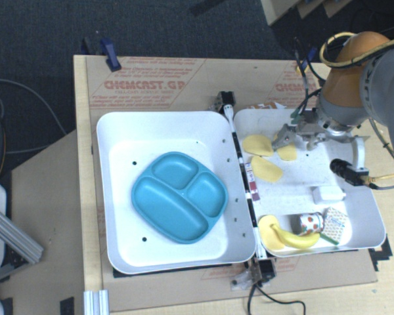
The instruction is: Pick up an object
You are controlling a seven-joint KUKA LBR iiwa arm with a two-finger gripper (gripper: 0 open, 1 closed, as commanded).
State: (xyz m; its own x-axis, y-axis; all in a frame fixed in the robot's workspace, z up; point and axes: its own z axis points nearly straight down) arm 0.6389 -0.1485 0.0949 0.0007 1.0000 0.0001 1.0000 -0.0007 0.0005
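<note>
Nearest the camera, at the front edge of the right bin [374, 231], sits a banana [285, 237] with a small red-and-white can [310, 224] lying just behind it and a patterned packet [335, 222] right next to the can. Something thin and green [329, 239] pokes out under the packet, too small to identify. A bit further back there's a small white block [328, 193] lying flat on the bin floor.

Toward the back left of that same bin are three pale yellow chip-like pieces [266, 169] (they look like flat slices, can't say of what), grouped near each other beside the divider between the bins.

The left bin [118, 176] holds a blue divided plate [178, 196], three compartments, sitting roughly in the middle and slightly rotated.

The arm [354, 77] comes in from the right, with the gripper [301, 135] low over the back of the right bin, just beside the rearmost yellow pieces. Whether it's released or clenched, I honestly can't tell from this angle, and nothing is visibly caught in it.
</note>
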